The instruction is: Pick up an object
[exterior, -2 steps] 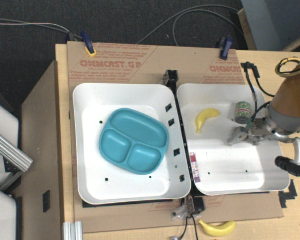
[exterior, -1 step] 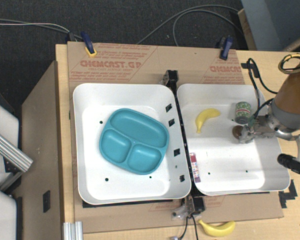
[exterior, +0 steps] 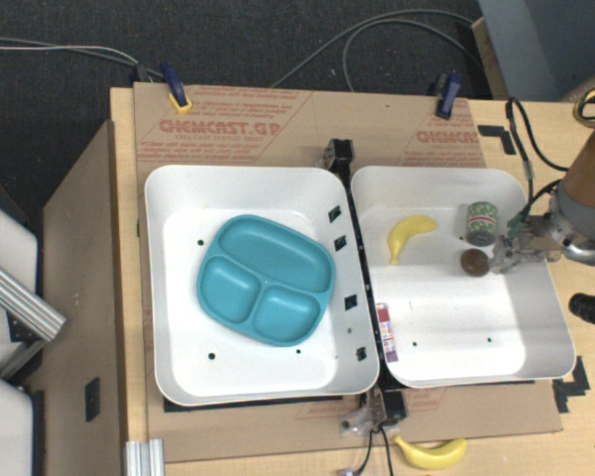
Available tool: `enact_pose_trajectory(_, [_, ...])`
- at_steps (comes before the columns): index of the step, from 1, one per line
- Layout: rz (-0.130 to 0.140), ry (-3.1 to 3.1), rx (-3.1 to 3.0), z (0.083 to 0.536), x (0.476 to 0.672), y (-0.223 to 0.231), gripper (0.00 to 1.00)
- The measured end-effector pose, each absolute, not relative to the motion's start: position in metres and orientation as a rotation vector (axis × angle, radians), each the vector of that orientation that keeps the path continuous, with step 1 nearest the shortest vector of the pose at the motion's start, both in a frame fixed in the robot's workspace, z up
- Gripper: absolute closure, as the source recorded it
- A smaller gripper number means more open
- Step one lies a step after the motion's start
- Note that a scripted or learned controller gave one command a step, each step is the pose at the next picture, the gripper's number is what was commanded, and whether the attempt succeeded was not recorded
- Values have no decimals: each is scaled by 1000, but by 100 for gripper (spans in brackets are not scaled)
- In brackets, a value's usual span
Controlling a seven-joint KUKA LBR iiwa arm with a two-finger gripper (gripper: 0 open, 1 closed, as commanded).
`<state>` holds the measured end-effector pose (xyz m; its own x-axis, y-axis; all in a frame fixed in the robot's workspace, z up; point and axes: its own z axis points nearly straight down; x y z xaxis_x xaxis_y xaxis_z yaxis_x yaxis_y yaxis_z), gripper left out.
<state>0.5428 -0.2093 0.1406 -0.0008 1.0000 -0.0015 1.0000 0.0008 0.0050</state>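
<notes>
Objects for picking lie mostly in the right-hand white bin (exterior: 535, 355), close to my tool. Going from the left: the left-hand shallow white bin (exterior: 169, 296) holds a teal plastic plate with three compartments (exterior: 266, 279), lying flat near the middle. Both bins sit on a tan cardboard-covered surface (exterior: 307, 117) printed with red lettering, clipped at the back edge by two clamps.

Along the near-left wall of the right bin lies a thin red-and-white flat packet (exterior: 385, 328), beside the divide between the bins. Further back and to the right is a small yellow banana (exterior: 409, 234), curved, resting on the bin floor well apart from my tool. Right of it stands a small green-labelled can (exterior: 482, 223), and just in front of that sits a small brown round object (exterior: 474, 262).

My tool (exterior: 506, 251) reaches in over the bin's right wall, and its tip is just beside the brown round object, perhaps touching it; the can is near, a little behind. I cannot tell how my tool's grip stands, nor that anything is held.

A second yellow banana (exterior: 434, 451) lies outside the bins on the surface's front edge.
</notes>
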Motion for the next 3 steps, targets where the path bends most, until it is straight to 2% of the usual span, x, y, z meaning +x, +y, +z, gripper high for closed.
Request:
enact_pose_trajectory(1, [5, 2218, 2215, 199, 551, -217, 100])
enact_pose_trajectory(2, [3, 2222, 2218, 211, 552, -216, 100])
enact_pose_trajectory(3, [2, 2230, 2216, 204, 568, -167, 100])
